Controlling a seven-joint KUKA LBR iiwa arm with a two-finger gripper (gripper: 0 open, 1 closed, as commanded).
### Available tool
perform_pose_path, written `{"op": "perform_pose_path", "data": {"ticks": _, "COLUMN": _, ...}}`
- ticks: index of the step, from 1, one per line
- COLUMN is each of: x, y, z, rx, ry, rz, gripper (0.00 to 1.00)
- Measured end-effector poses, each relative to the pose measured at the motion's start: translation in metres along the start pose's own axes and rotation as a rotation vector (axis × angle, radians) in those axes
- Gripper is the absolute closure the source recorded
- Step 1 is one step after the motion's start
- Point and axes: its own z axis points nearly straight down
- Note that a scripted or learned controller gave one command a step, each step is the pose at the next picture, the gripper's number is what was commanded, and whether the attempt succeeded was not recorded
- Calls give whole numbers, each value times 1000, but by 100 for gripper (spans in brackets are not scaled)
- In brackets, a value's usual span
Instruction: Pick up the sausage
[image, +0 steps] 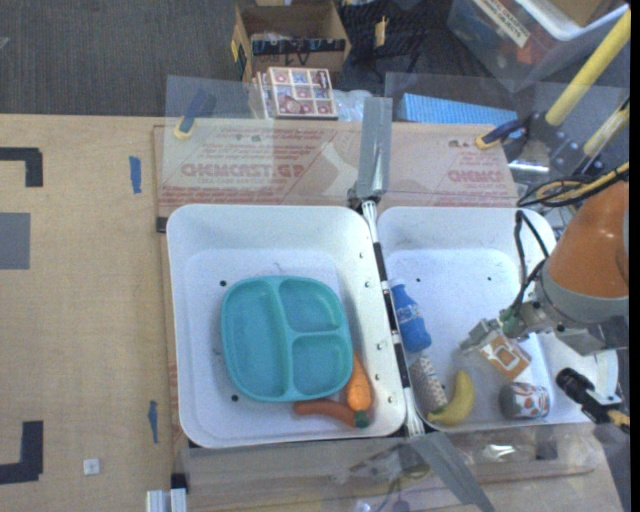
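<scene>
The gripper (492, 335), its finger state impossible to tell, hangs in the right bin (450, 250) over one small carton (503, 357), near one banana (458, 398), one can (524, 401) and one blue bottle (408, 316). One sausage (322, 410) lies in the left bin (200, 240), touching one carrot (360, 388), at the near edge of one teal plate (288, 338).

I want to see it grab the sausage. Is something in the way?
Yes. The end effector is over the right bin, while the sausage lies in the left bin beside the carrot. The bin walls, blue bottle and banana lie between.
</scene>
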Motion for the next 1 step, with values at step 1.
{"op": "perform_pose_path", "data": {"ticks": 1, "x": 41, "y": -17, "z": -2, "rx": -11, "ry": -3, "rz": 330, "gripper": 0}}
